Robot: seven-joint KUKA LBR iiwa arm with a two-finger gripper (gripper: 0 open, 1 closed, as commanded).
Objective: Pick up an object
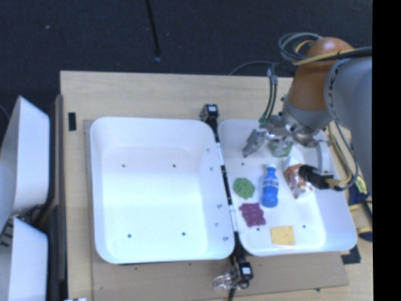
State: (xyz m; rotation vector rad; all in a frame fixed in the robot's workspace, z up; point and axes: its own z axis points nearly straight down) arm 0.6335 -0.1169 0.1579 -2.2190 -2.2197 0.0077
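The arm (326, 86) comes in from the right and bends down over the far part of the right bin (313, 240). Its pincer (266, 142) hangs low there, with one grey finger (254, 144) sticking out to the left. A pale green thing (280, 147) sits right by the pincer, but it is hard to tell if the fingers are around it, and it is hard to tell if the pincer is spread or clenched. In the middle of the right bin lies a blue bottle (269, 187) with a white cap. Just left of it is a green lump (244, 186), and a purple lump (252, 214) is just below that. A yellow square (282, 235) lies near the front edge. To the right of the bottle sits a red and white pack (299, 179), close to some black parts of the arm. The left bin (100, 168) sits beside the right one on the tan worktop (156, 93).
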